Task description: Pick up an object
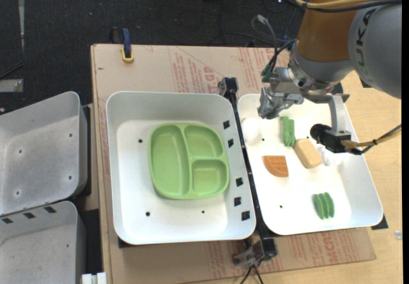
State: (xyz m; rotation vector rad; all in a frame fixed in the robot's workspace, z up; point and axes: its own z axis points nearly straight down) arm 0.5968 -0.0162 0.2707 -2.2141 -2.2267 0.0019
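Observation:
My gripper (pixel 271 107) hangs over the back left part of the right bin (pixel 358 212). Just below and left of it lies a small white object (pixel 250 129). A long green piece (pixel 287 130) lies just to its right. Further forward in the same bin are a tan block (pixel 308 153), an orange wedge (pixel 276 165) and a ridged green piece (pixel 323 205). I see nothing held in the gripper.
The left bin (pixel 128 212) holds a green divided plate (pixel 189 160). A black divider with clips (pixel 241 167) runs between the bins. Grey trays (pixel 38 148) stand off the bench at the left. The grey arm (pixel 358 27) fills the upper right.

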